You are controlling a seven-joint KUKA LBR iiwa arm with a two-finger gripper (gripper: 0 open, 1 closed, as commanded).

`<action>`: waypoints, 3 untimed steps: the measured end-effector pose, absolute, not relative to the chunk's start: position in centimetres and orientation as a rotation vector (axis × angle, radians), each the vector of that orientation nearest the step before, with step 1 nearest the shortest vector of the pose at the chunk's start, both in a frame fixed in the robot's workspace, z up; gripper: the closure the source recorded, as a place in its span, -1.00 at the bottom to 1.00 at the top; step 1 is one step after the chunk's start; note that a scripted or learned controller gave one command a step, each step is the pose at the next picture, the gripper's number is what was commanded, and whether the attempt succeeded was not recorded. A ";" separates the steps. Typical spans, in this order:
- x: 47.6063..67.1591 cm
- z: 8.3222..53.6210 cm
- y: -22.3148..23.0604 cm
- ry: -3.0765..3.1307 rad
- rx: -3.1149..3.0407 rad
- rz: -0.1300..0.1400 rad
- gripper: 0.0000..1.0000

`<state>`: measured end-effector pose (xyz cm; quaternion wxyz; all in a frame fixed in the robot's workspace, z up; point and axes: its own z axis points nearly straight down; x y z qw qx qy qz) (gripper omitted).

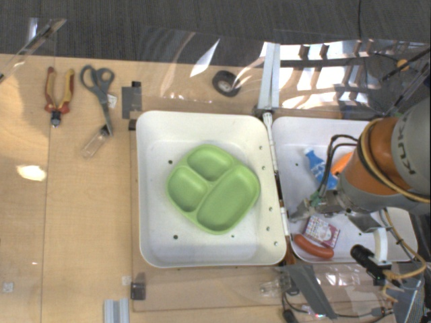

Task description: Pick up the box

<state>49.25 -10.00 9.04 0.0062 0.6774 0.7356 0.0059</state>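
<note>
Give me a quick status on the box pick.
Arm low over right bin. Box flat in bin, not lifted. Sausage against box; blue item further back.

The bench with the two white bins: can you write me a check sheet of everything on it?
Surface: wooden bench with a left bin and a right bin side by side.
Job's things: small box with red print lies in the right bin, beside a red sausage-shaped toy.
Clutter: green divided plate in the left bin; a blue thing in the right bin; red-handled pliers, scissors and a tape roll on the bench.
Tool: tool hangs low over the right bin, just above the box; fingers too unclear to judge.
Cables: dark cables loop along the arm.
Surroundings: dark floor behind the bench.
</note>
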 end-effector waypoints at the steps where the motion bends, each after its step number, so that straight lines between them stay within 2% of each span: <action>1: 49.3 9.0 -9.9 2.319 2.094 0.016 -1.00; 3: 49.3 9.1 -9.7 2.298 2.115 0.015 -1.00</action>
